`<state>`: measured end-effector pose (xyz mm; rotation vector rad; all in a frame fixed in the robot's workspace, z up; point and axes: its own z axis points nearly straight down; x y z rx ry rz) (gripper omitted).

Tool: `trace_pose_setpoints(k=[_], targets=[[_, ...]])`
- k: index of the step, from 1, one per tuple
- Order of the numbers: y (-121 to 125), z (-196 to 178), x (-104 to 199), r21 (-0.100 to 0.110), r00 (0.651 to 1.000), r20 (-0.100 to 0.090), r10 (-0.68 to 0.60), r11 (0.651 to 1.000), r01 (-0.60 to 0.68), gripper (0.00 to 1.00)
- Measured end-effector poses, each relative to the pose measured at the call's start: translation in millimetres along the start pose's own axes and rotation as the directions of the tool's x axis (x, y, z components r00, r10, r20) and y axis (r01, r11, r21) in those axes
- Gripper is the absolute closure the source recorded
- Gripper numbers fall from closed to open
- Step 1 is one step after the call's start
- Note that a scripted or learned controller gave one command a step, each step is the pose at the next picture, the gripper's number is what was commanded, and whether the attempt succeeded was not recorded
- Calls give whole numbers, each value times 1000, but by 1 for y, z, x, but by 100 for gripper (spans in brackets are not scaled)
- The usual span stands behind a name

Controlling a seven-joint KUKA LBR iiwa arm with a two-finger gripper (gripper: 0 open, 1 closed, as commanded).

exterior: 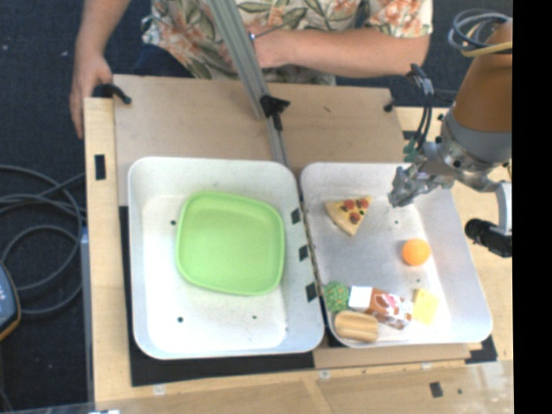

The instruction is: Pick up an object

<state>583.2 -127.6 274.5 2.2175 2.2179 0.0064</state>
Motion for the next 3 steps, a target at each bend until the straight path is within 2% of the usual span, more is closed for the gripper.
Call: trace_pose_setpoints(k=[2,3], targets=[[-26,22,85,6,1000,-1,-2,1000,2,100],[-28,22,137,6,1000,-2,-4,1000,4,100]])
